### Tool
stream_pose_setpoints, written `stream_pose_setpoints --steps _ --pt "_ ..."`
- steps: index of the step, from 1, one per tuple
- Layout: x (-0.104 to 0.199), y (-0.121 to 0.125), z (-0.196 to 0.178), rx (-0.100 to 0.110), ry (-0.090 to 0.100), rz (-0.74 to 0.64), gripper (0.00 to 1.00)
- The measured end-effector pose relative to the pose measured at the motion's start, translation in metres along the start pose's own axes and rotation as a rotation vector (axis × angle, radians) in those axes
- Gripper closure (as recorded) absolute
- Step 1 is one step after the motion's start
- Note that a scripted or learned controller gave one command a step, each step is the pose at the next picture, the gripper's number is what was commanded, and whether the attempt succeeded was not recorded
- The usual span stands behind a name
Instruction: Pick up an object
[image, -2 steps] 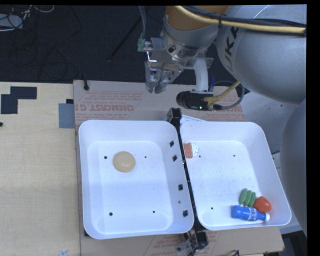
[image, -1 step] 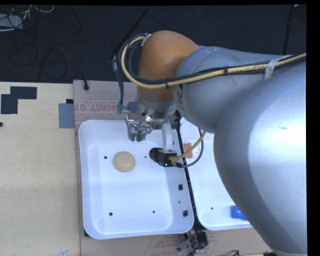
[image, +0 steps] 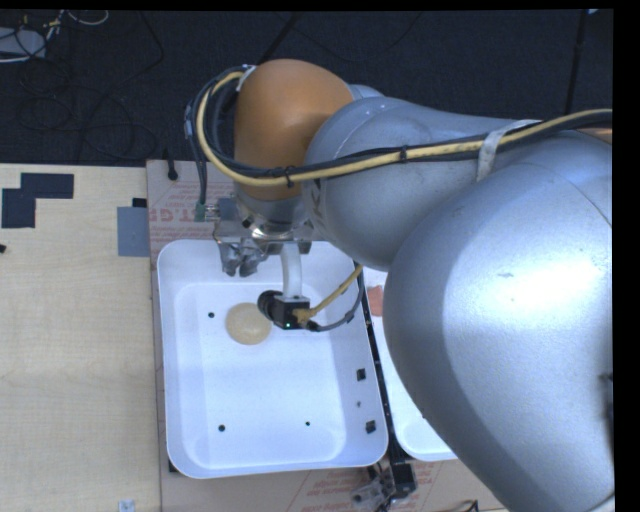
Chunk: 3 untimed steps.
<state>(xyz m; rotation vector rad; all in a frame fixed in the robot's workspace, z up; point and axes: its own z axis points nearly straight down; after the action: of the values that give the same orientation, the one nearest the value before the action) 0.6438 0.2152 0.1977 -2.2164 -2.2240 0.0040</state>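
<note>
While the arm hides most of the right bin, the gripper hangs over the left bin, far end; can't tell if it's clenched or released. Tan round obj lies on the bin floor nearby, apart from it.

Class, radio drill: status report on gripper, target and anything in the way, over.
Gripper above left bin, far end. Beige round object on bin floor, apart from gripper. Arm overhangs right bin.
</note>
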Motion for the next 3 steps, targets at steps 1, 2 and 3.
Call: stream_pose_setpoints --steps 1,2,3 --pt "0.029 0.0 -0.007 -0.001 0.0 0.001 1.0" --pt "0.028 0.0 -0.017 0.001 -0.001 -0.001 1.0" --pt "0.028 0.0 -0.026 0.003 -0.002 -0.004 1.0"
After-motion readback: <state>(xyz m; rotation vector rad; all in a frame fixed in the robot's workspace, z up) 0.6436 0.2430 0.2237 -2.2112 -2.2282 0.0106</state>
